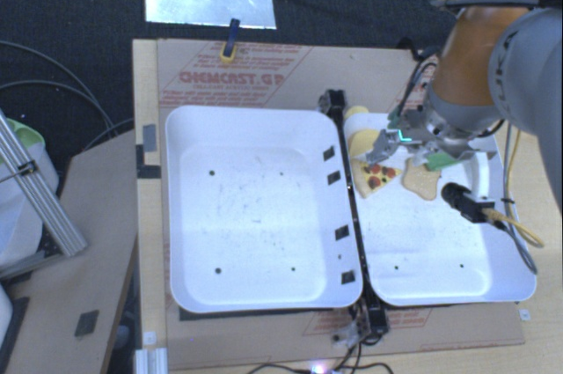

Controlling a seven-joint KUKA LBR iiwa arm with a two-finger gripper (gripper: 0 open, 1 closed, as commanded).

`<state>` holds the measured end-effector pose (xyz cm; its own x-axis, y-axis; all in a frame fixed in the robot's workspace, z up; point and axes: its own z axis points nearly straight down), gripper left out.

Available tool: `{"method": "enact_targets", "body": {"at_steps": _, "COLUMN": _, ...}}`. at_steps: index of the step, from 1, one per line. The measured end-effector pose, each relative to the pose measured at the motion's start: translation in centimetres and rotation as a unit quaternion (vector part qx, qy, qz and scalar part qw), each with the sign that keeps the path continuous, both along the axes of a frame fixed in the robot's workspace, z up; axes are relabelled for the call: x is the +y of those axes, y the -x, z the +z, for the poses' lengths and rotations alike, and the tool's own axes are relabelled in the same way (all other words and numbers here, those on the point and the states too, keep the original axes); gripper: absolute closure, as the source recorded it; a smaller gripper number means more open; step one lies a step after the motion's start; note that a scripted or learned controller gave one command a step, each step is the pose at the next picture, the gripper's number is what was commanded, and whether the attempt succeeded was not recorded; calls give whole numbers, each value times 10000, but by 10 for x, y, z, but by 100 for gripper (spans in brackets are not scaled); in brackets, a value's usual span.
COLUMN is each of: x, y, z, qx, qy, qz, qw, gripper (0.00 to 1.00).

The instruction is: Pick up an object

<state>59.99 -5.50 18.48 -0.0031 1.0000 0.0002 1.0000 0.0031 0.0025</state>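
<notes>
**Arm:** grey, orange band above the wrist, reaching in from the right over the far part of the right bin.

**Gripper** [383,150]: low over the far left corner of the right bin, above the cluster of things there. Its tip is just above the far edge of the pizza-slice toy. Whether the fingers are open or closed cannot be told, and nothing can be seen between them.

**Right bin** [440,275], white and shallow, contents all in its far left part:
- pizza-slice toy [376,179], flat on the floor, near the left wall;
- tan flat piece [423,182], just to the right of the slice;
- white rounded thing [361,140], against the left wall, just beyond the slice;
- pale yellow thing [356,113], at the far left corner;
- green thing [442,160], partly hidden under the wrist.

**Left bin** [255,214]: white and shallow, its right rim meeting the right bin's left rim.

**Table** [290,64]: covered with a tan sheet with red print and carrying both bins.
</notes>
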Motion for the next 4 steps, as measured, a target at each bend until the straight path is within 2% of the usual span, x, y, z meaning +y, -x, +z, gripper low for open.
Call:
{"method": "enact_targets", "body": {"at_steps": 1, "x": 67, "y": 9, "z": -1, "qx": 11, "qy": -9, "qz": 32, "qw": 10000, "gripper": 0}}
{"method": "enact_targets", "body": {"at_steps": 2, "x": 67, "y": -39, "z": 0, "qx": -18, "qy": -1, "qz": 18, "qw": 10000, "gripper": 0}}
{"method": "enact_targets", "body": {"at_steps": 3, "x": 91, "y": -14, "z": 252, "qx": -95, "qy": -11, "qz": 23, "qw": 10000, "gripper": 0}}
{"method": "enact_targets", "body": {"at_steps": 4, "x": 71, "y": 44, "z": 64, "qx": 96, "qy": 4, "qz": -23, "qw": 10000, "gripper": 0}}
